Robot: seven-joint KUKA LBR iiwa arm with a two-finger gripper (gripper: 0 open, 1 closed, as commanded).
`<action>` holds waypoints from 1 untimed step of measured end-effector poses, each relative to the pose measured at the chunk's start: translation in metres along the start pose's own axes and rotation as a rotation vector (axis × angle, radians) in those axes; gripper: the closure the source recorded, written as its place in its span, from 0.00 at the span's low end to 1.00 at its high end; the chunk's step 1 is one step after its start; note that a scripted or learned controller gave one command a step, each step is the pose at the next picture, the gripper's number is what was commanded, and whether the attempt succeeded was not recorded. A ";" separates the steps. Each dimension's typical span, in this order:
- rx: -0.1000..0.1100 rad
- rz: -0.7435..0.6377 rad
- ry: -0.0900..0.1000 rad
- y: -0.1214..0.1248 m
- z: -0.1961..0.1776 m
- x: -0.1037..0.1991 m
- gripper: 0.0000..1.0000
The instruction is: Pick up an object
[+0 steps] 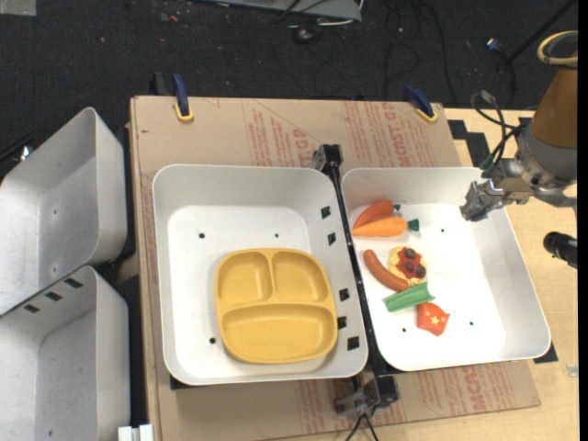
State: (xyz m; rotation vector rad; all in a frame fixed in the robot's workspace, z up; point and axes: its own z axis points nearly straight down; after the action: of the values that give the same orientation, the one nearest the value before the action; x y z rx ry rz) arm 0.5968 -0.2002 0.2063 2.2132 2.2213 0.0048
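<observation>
In the right bin, carrot lies well left of the gripper; gripper state unclear.

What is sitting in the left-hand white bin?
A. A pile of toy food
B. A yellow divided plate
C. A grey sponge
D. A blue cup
B: the yellow divided plate lies alone on the floor of the left bin, while the toy food pieces, such as the carrot, lie in the right bin.
</observation>
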 end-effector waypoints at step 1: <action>0.000 0.001 0.000 0.002 -0.047 0.000 1.00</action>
State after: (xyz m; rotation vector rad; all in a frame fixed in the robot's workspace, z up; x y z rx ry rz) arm 0.5982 -0.2003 0.2533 2.2136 2.2203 0.0046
